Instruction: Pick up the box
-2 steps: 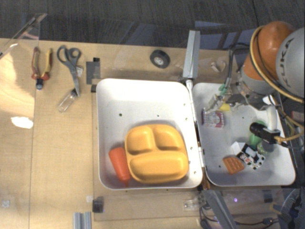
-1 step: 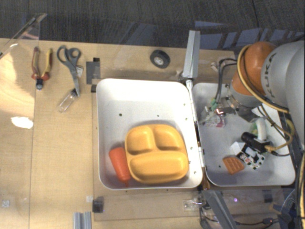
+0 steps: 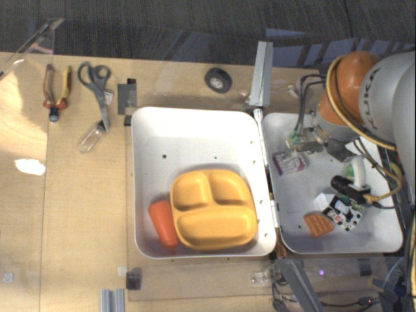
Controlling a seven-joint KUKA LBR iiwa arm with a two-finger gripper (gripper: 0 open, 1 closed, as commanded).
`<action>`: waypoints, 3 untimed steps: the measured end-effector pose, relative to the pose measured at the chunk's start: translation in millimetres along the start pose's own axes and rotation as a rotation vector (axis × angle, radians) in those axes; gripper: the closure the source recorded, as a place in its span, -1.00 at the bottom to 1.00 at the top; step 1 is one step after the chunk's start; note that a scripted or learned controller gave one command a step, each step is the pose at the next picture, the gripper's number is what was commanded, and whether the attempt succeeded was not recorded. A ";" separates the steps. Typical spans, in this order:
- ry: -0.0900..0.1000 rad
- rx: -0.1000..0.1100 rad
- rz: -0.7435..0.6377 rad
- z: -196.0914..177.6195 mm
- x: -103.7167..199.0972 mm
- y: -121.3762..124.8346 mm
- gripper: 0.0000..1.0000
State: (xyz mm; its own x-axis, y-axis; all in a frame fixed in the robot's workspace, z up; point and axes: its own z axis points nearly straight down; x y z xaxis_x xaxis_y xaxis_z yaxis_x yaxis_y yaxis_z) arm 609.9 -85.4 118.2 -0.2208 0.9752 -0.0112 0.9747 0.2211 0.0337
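Lying on bench: red-handled pliers (image 3: 54, 90) and scissors (image 3: 97, 90) are resting far left, well apart from the work.
Left bin (image 3: 195, 125): is holding a yellow divided tray (image 3: 212, 208), an orange carrot-like piece (image 3: 162, 224) touching its left side.
Box (image 3: 290, 163): small, purplish, is lying in the right bin (image 3: 383, 239), near its left wall.
Gripper (image 3: 301, 142): is hovering just beside the box; whether spread or closed cannot be told.
Handling note: centring over the box, clear of the wall, is looking wise before descending.

Glossy yellow plastic tray (image 3: 212, 208), smooth white bin (image 3: 156, 142) (matt), wooden bench (image 3: 71, 226)
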 end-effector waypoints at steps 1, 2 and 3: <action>0.008 0.026 0.104 -166.6 54.7 15.8 1.00; 0.007 0.027 0.103 -166.3 54.7 15.6 -1.00; 0.010 0.031 0.041 -20.0 0.0 -6.7 -1.00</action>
State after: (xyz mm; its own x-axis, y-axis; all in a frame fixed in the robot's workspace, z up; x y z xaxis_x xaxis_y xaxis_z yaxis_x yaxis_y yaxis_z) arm 602.6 -86.8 137.9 -0.1808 0.9835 -0.0006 0.9835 0.1808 0.0025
